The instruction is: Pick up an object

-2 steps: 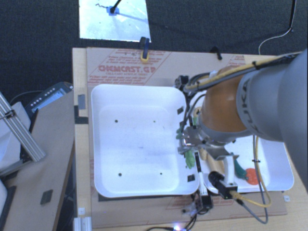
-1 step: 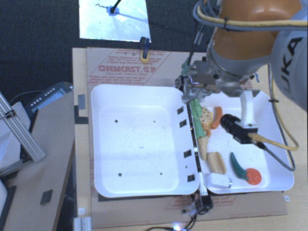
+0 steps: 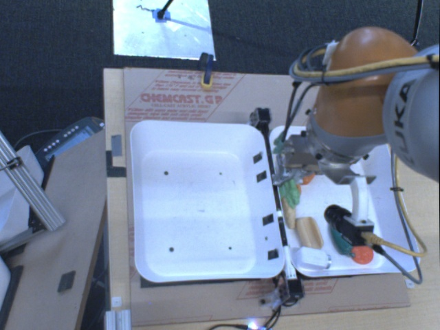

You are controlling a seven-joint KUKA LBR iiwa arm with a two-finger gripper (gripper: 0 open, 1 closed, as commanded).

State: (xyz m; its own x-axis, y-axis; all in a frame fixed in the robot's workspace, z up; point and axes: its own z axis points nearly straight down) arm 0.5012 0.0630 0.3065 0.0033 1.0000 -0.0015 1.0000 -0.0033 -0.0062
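A green object is seen in the right bin, near its left wall, just below the gripper. Whether the fingers are apart or together cannot be told. A tan piece, a white piece and an orange piece lie nearby. The left bin sits alongside on the tabletop.

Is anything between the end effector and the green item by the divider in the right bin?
Nothing visible stands between them: the end effector sits directly above the green soft-looking item by the right white bin's left wall.
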